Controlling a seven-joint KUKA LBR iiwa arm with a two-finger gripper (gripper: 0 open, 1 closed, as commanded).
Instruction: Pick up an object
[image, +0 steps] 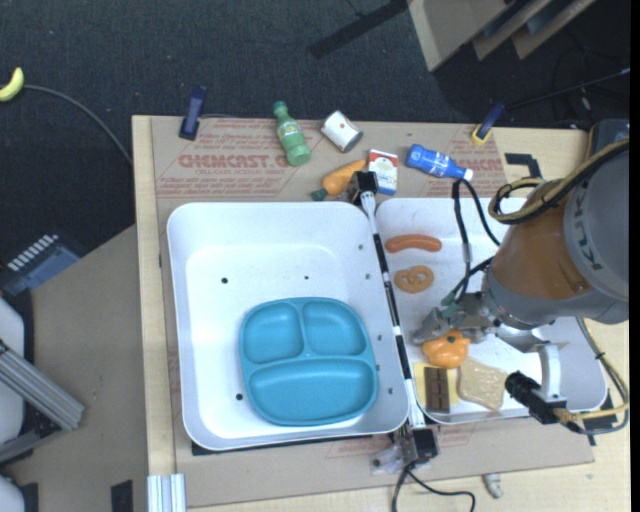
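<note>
My gripper (450, 324) is low in the right bin (580, 395), at the end of the grey arm with the orange band (540, 255). Just under and in front of it sits a small orange fruit (445, 350), touching or nearly touching the gripper. A brown sausage (413, 243) and a pretzel (413, 278) lie farther back in the same bin. A dark chocolate bar (436, 388) and a tan cracker (482, 385) lie at the bin's front.
The left bin (200, 260) holds a blue divided plate (308, 360). Behind the bins, on the bench, lie a green bottle (292, 135), a white can (341, 130), a blue bottle (435, 161), a carrot (342, 178) and a small carton (382, 170). Black cables (462, 215) hang over the right bin.
</note>
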